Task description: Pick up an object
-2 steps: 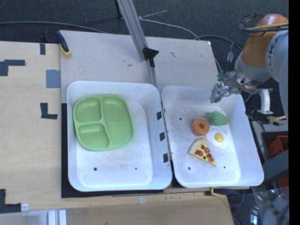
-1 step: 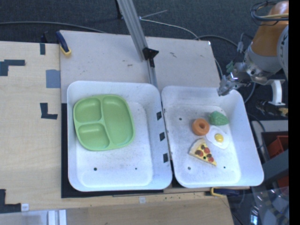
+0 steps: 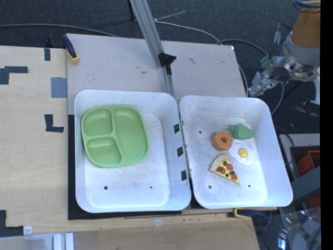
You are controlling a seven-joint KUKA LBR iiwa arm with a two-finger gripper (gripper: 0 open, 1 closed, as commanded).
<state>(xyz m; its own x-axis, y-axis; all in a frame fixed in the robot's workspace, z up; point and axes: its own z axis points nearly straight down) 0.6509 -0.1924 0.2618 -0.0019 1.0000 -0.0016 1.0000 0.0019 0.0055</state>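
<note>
Four toy foods lie in the right bin (image 3: 204, 190): an orange doughnut (image 3: 222, 140), a green leafy piece (image 3: 242, 131) just right of it, a fried egg (image 3: 242, 153) below both, and a pizza slice (image 3: 226, 168) nearest the front. My gripper (image 3: 258, 84) hangs outside the bin, beyond its far right corner, over the bench edge and well apart from the food. It holds nothing that I can see. The grey arm with its orange band (image 3: 306, 27) rises at the upper right.
The left bin (image 3: 125, 191) holds a green divided plate (image 3: 114, 135). A slanted metal pole (image 3: 151, 30) comes down to the gap between the bins at the back. A blue and yellow clamp (image 3: 70, 48) sits at the bench's far left corner. Cables trail near the gripper.
</note>
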